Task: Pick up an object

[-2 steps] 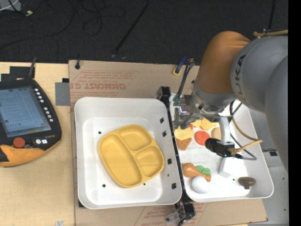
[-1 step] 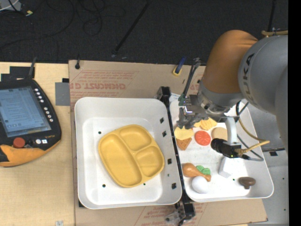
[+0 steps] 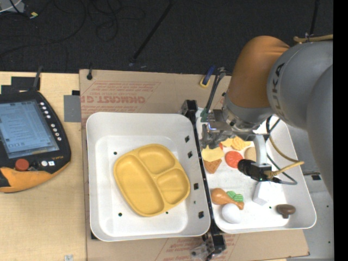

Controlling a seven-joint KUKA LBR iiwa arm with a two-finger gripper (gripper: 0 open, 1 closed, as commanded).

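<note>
The arm reaches in over the right bin, and its gripper hangs low at that bin's upper left corner, close to the wall shared with the left bin. The wrist and cabling hide the working end, so how far the gripper is open, and whether it has anything, cannot be told.

The things to choose from all lie in the right bin. An orange wedge sits just below the gripper, with a red disc beside it and a yellow piece above that. Lower down are a toy drumstick, a small green piece, a white egg and a brown piece. The left bin holds a yellow divided tray.

Nothing visibly hangs from the gripper above the bin floor, so the pick looks not yet done. Judging by position, the wedge is the likeliest target; the grasp and lift remain.
</note>
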